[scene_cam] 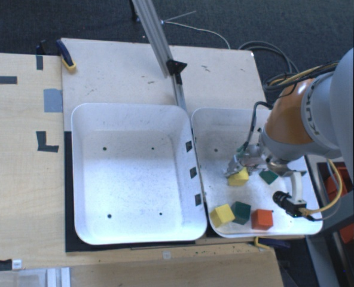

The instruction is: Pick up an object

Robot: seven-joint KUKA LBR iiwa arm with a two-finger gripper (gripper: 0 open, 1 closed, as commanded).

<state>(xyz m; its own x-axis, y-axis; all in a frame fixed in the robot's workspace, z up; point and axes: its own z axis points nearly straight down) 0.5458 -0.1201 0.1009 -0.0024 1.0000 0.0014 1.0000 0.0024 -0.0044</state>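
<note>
My gripper [237, 167] is low in the right bin [222, 113], near its middle. A small yellow block [238, 178] lies tilted directly under its tip, touching or nearly touching it. A green block [268, 176] sits just to the right of that, partly covered by the wrist. Along the bin's front edge lie another yellow block [222, 214], a dark green block [242, 211] and an orange-red block [262, 219], close together.
The left bin [81, 160] stands beside the right one, sharing a wall. A grey metal bar [156, 31] slants down from the top to the bins' back edge. Cables [272, 52] lie behind the right bin, and the arm's grey and orange body [296, 121] overhangs its right side.
</note>
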